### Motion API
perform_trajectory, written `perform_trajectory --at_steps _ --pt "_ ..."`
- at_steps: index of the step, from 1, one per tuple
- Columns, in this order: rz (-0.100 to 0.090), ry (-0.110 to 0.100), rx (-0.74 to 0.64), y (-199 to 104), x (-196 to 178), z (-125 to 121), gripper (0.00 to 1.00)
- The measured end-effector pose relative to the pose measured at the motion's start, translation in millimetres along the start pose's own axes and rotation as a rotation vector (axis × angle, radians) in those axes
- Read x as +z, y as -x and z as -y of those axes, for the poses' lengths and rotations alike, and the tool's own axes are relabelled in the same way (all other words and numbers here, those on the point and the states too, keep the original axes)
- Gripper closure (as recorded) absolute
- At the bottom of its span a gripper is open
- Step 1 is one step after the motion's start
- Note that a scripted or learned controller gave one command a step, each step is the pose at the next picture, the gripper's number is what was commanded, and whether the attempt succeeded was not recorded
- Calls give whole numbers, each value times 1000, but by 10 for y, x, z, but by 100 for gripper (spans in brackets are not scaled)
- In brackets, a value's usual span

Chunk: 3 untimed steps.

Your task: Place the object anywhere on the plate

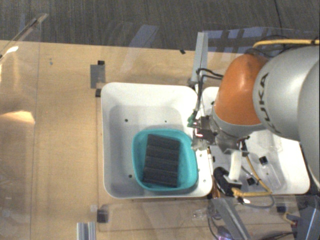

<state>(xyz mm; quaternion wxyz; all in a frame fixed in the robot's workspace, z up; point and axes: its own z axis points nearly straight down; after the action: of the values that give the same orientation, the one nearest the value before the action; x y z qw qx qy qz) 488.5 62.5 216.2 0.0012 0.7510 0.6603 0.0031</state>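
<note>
teal plate [189, 154] sits in the left white bin [117, 114], and i see the dark ribbed object [161, 160] lying flat on it. the arm [280, 94] hangs over the bins' shared edge; the end effector's state i cannot tell.

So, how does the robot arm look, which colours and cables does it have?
The arm is a thick rounded grey body with dark "KUKA" lettering and an orange band above the wrist. Thin black and yellow cables hang under it.
</note>
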Motion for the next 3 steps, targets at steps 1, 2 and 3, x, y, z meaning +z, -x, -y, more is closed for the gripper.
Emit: perform_trajectory --at_steps 1,2,3 --pt "1 -2 -144 -105 319 -432 100" --pt "2 5 -265 315 -1320 -536 100" --pt "0 8 -349 -614 -2211 -313 100"
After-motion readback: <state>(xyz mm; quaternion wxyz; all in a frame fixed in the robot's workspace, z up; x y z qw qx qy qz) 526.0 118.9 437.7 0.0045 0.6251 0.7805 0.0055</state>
